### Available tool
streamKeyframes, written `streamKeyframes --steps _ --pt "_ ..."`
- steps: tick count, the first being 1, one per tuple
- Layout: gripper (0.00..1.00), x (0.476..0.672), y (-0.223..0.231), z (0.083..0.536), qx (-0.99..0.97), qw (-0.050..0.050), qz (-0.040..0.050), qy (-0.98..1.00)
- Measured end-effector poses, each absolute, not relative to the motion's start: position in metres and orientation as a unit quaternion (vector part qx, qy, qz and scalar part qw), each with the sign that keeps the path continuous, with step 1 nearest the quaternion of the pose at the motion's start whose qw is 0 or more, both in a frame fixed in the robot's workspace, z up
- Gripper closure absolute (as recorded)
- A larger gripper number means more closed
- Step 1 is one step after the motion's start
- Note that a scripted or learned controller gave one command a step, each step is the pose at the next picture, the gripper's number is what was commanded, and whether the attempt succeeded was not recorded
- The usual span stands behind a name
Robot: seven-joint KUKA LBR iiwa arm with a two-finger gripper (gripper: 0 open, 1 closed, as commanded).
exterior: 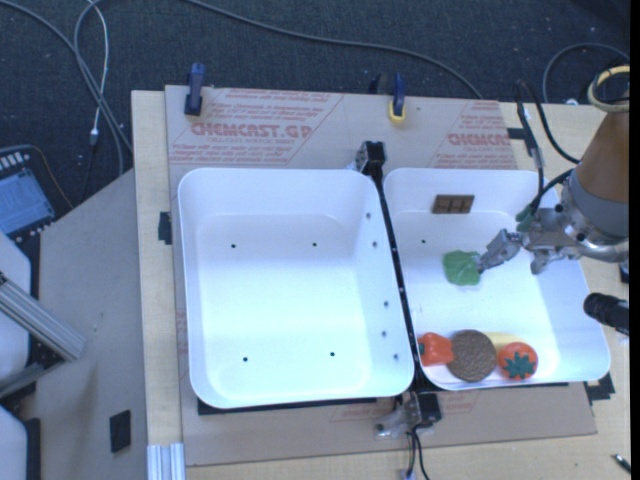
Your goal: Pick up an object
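Camera view looks down at a slant on a worktop covered by a brown printed board, with two shallow white bins side by side. The left bin takes up the middle of the frame. The right bin sits in the right half and holds several small things.

The arm comes in from the right edge of the frame, its orange band above a grey wrist. Its jaws reach leftward over the middle of the right bin; one finger is clear, slanting down to the left, and its tip touches or overlaps the right edge of a green object. Whether the jaws are wide or narrow cannot be told from here, nor whether the green object lies between them.

A small brown block lies near the upper rim of the right bin, well apart from the green object. Along the lower rim sit a red piece, a round brown disc touching it, and a red round object with a green top just beside the disc.

Two clamps grip the board's upper edge.
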State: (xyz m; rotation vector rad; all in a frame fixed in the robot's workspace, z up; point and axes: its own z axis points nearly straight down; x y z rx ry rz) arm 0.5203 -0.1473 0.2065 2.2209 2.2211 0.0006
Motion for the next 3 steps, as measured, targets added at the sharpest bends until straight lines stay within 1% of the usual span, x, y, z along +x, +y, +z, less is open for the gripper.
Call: streamKeyframes --steps 1,2,3 --pt "0.0 0.576 -0.144 0.083 0.707 -0.004 -0.0023 0.708" --pt "1.0 0.579 -0.145 0.099 0.707 0.001 0.0007 0.707" --pt "1.0 0.645 -0.172 0.196 0.707 0.004 0.0027 0.707"
